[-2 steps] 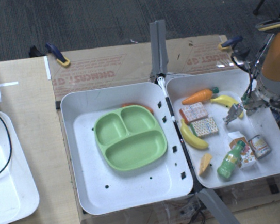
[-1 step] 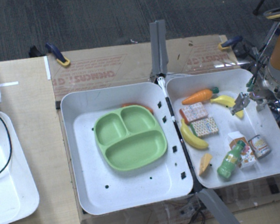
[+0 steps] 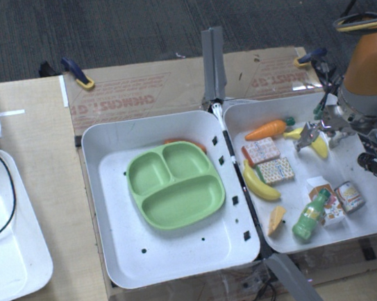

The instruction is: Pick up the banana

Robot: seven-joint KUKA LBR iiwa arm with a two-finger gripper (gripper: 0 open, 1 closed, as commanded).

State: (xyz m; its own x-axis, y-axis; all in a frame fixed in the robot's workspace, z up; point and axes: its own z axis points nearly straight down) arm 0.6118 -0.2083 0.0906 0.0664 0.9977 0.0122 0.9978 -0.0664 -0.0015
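Dark carpet at the back, then a counter (image 3: 56,201) covered with brown cardboard, with two white bins side by side on it.

Left bin (image 3: 121,261): one green plate (image 3: 176,186) with three compartments, lying flat near the middle, nothing in the compartments. Just behind its far rim, a small orange thing (image 3: 177,142), mostly hidden, not possible to name.

Right bin (image 3: 374,220): many small things.
- Carrot (image 3: 266,130) near the far wall, lying sideways.
- Two small boxes below it, pink box (image 3: 260,151) and pale box (image 3: 276,170), just beside each other.
- Banana (image 3: 259,185) close to the left wall of this bin, curved, touching the pale box on its left side, not lifted.
- Wedge (image 3: 276,220), yellow, near the front wall, below the banana.
- Green bottle (image 3: 308,219) lying tilted at the front, with a white carton (image 3: 318,185) and a can (image 3: 350,196) just beside it.
- Yellow piece (image 3: 321,147), curved, near the far right part, partly under the pincer.

Grey arm (image 3: 367,74) with orange band reaching in over the right edge of this bin. Pincer (image 3: 311,136) low over the yellow piece, well apart from the banana. Cannot tell whether apart, together or clamped on something.
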